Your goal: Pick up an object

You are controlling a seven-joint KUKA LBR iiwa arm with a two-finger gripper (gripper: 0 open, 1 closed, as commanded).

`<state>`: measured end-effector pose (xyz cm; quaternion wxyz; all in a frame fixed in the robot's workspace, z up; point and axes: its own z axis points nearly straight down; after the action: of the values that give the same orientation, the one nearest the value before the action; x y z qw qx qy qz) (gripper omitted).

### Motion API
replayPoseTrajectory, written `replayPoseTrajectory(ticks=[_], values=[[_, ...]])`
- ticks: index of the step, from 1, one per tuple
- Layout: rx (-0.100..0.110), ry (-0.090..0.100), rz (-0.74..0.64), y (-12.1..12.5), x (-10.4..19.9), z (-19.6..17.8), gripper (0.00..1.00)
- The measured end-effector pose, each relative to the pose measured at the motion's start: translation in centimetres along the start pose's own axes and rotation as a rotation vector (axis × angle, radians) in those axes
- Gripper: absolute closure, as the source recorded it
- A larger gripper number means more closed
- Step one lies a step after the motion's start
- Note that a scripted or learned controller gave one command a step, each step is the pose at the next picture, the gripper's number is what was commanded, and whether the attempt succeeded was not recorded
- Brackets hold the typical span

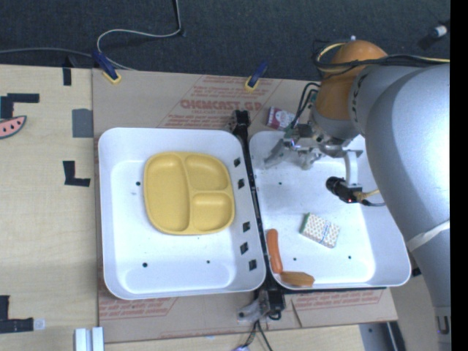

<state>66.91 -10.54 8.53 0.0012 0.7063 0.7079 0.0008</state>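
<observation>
Arm [409, 123] is seen entering from the right, grey, with an orange band above the wrist; much of the right side is covered by it.

Two shallow white bins are set side by side on the cardboard-covered tabletop [146, 108]. Left bin [121, 269]: one yellow divided plate [188, 193], three compartments, lying flat near the middle. Right bin [380, 262]: a small patterned packet [320, 229] lies right of centre, an orange sausage-shaped piece [273, 250] is against the left wall, and a brown bun-like piece [296, 278] lies at the front edge, just beside the sausage's lower end.

Pincer [292, 152] is located over the far end of the right bin. Whether it is apart or together can't be told; the tip is blurred into wrist hardware. Nothing is seen clamped in it.

The packet lies well apart from the pincer, toward the near side; the sausage and bun lie farther still.

A small dark wrapper [279, 117] is seen on the cardboard behind the right bin, partly hidden by the wrist. The right bin's far right corner is hidden under the arm.
</observation>
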Motion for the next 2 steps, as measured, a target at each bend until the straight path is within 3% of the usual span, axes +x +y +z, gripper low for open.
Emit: replayPoseTrajectory(ticks=[2], values=[[0.002,-0.002,0.001,-1.3,0.8,0.0,0.00]])
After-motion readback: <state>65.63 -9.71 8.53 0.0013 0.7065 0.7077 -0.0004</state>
